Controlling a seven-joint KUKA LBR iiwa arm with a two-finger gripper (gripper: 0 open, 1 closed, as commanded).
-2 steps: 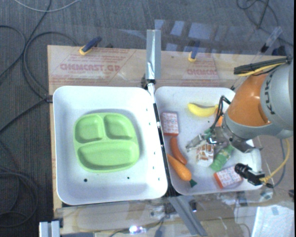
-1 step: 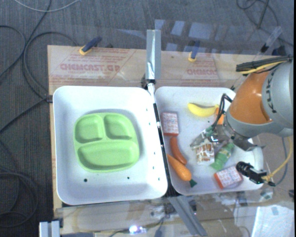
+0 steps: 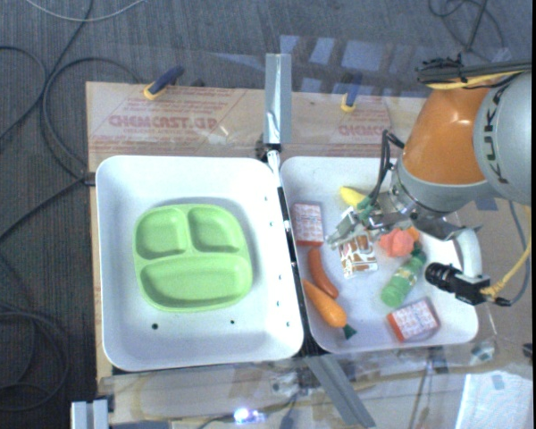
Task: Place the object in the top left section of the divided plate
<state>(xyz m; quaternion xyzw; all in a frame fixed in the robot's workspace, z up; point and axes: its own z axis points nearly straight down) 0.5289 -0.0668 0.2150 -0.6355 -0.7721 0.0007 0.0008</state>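
The green divided plate (image 3: 194, 256) lies in the left white bin (image 3: 116, 329), with two small sections at the top and one wide section below. My gripper (image 3: 357, 223) hangs low over the right bin (image 3: 456, 333), above a red and white packet (image 3: 358, 256). A yellow banana-like piece (image 3: 352, 194) lies just behind the gripper. A red-orange toy (image 3: 397, 242) sits to its right. The arm's orange band (image 3: 447, 137) covers the bin's far right corner.
The right bin also holds a red packet (image 3: 307, 222) by the divider, a sausage (image 3: 322, 271), a carrot (image 3: 326, 306), a green bottle (image 3: 404, 281) and another red packet (image 3: 414, 320). A metal post (image 3: 275, 105) stands behind the bins. Cables lie on the floor.
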